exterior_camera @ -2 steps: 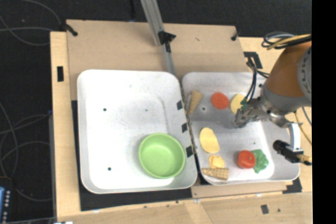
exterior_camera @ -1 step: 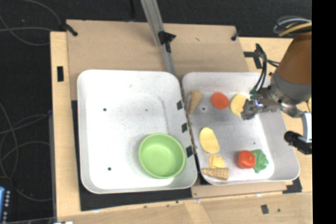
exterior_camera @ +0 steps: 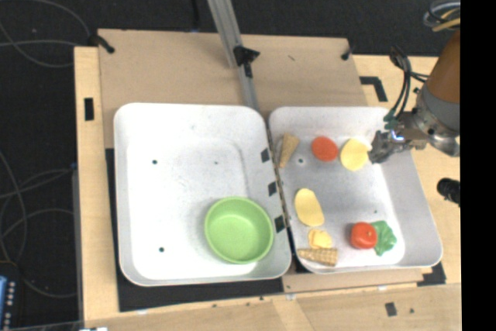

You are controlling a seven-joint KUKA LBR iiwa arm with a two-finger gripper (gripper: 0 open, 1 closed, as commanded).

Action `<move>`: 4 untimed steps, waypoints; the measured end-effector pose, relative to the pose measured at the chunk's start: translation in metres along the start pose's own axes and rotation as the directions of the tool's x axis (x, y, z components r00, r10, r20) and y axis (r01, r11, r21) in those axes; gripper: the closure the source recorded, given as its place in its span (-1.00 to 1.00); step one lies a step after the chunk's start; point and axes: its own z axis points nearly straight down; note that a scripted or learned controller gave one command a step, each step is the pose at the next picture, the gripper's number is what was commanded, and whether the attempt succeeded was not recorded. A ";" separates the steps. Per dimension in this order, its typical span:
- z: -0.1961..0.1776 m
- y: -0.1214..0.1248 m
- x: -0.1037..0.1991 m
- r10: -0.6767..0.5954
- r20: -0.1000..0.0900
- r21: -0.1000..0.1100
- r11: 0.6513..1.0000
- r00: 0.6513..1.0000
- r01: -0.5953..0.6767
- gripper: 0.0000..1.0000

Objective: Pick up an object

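Observation:
The right bin [exterior_camera: 403, 167] holds several toy foods. A round yellow piece [exterior_camera: 354, 154] lies near its back, with a red-orange ball [exterior_camera: 325, 149] just left of it. A tan cone [exterior_camera: 285, 149] rests at the bin's left edge. Toward the front lie a yellow oval [exterior_camera: 308, 205], a small yellow bit [exterior_camera: 319, 238], a waffle cone [exterior_camera: 319, 255] and a red tomato with green leaves [exterior_camera: 370, 236]. My gripper [exterior_camera: 383, 145] hangs at the bin's right rear, its tip right beside the round yellow piece. Nothing shows between its fingers.
A green bowl [exterior_camera: 239, 229] sits at the front right of the left bin [exterior_camera: 155, 167]. A grey metal pole [exterior_camera: 221, 8] slants down to the gap between the bins. Black cables lie on the dark floor at left.

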 end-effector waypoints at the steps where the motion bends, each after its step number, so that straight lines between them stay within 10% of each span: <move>1: -0.001 0.005 0.054 -0.004 -0.004 0.006 1.000 1.000 0.004 1.00; 4: -0.002 0.041 0.187 -0.003 -0.004 0.007 1.000 1.000 0.003 1.00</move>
